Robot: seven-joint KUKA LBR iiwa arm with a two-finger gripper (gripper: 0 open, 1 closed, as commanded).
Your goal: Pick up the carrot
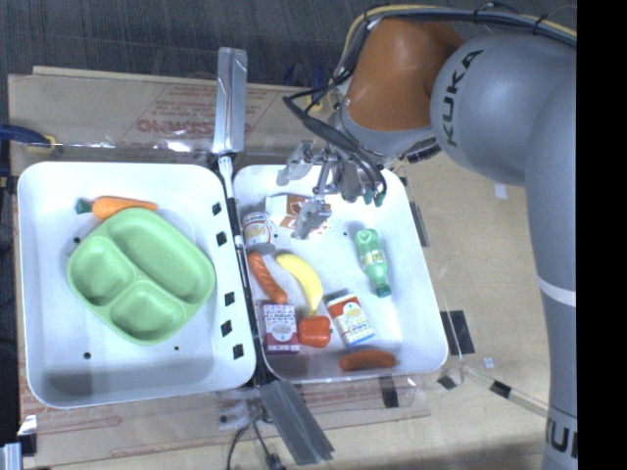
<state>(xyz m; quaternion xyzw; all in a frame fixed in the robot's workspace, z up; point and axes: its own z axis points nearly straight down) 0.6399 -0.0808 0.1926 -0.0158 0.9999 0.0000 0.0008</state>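
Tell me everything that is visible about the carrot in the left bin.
The carrot is a small orange toy-like piece with a dark green stem end, smooth and plastic-looking. It lies flat on the floor of the left bin, near the bin's far left corner, with its green end pointing to the picture's left and its narrow tip to the right. It sits just behind the green divided plate, very close to the plate's rim or touching it; I cannot tell which.

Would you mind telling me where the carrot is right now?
The carrot lies in the left bin, near its far-left corner, just beyond the green divided plate.
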